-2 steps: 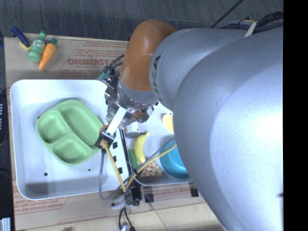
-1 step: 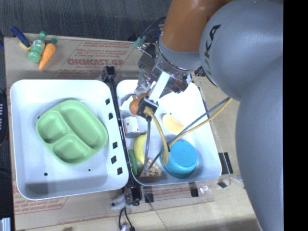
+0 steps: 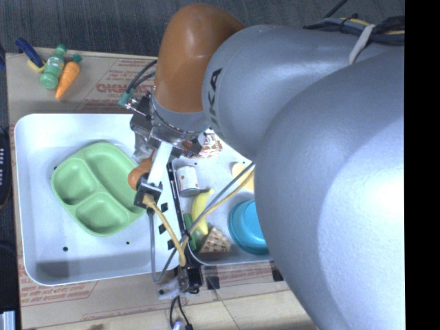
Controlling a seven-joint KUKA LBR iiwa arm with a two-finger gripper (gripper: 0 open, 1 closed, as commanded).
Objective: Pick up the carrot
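Gripper position: the gripper (image 3: 146, 159) hangs low over the left bin (image 3: 27, 184), at the bin's right side, close to the wall it shares with the right bin (image 3: 237, 165).
Gripper state: cannot tell whether it is spread or pressed together, since the wrist covers it.
Carrot, location: judged to be the orange thing (image 3: 138, 177) in the left bin, touching or just beside the right rim of the green divided plate (image 3: 93, 188).
Carrot, bearing: just beside the gripper, on its lower-left side in the camera view. No grasp is visible.
Carrot, long axis: only a rounded end shows, so the axis cannot be read.
Rival object: a carrot-shaped toy (image 3: 67, 80) lies on the bench beyond the left bin's far corner, beside a green bottle (image 3: 51, 71) and well apart from the gripper. Its green top points up-right.
Assessment: the next move depends on a short descent and closure at the plate rim, and the rim may obstruct the grasp.
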